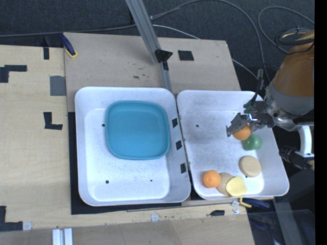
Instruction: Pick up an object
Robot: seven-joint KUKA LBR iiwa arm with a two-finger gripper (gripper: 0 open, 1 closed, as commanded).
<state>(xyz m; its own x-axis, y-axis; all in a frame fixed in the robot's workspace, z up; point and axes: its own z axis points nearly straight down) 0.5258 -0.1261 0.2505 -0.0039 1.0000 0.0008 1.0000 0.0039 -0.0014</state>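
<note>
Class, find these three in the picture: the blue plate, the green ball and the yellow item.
Blue plate (137,130): camera view, its flat middle.
Green ball (251,143): camera view, its top.
Yellow item (236,186): camera view, its centre.

Two white bins (87,137) — the left one carries a turquoise-blue plate (137,129), the right one is smudged grey. Lower right of the frame: two orange balls (211,178), a green piece (251,143), a beige disc (250,166), a pale yellow lump (236,186). The table (30,152) is light tan wood — marked with black tape.

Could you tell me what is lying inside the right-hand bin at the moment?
Two orange balls, a green piece, a beige disc and a yellow piece partly covering a tan item. The gripper overlaps one orange ball.
</note>
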